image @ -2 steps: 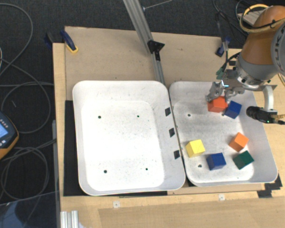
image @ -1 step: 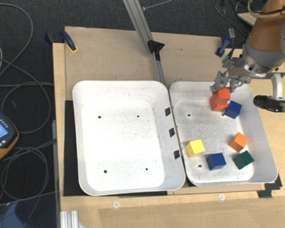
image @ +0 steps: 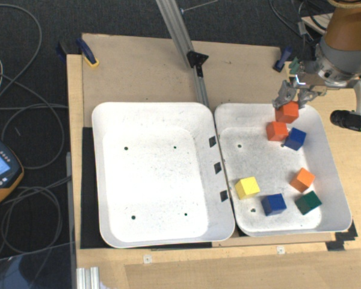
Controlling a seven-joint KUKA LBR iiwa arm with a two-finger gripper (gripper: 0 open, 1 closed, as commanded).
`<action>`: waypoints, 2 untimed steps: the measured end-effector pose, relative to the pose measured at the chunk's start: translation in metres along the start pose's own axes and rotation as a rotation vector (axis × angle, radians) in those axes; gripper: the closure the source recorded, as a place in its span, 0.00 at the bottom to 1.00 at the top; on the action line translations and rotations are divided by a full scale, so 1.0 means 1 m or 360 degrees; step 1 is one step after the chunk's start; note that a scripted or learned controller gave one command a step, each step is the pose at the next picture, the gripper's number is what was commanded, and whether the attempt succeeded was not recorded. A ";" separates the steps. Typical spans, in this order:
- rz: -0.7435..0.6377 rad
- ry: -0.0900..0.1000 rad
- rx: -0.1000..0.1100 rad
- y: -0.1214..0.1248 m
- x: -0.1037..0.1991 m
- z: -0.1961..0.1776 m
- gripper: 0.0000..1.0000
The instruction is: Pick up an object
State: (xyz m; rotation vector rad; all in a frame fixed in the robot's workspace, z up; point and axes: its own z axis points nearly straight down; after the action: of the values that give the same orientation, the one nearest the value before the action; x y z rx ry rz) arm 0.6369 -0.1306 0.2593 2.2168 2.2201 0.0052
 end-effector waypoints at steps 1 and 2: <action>-0.0005 0.0005 0.0014 -0.018 0.048 0.012 1.00; -0.0006 0.0006 0.0013 -0.033 0.089 0.012 1.00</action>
State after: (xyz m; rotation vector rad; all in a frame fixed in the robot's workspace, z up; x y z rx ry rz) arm 0.6040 -0.0421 0.2473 2.2187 2.2298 0.0001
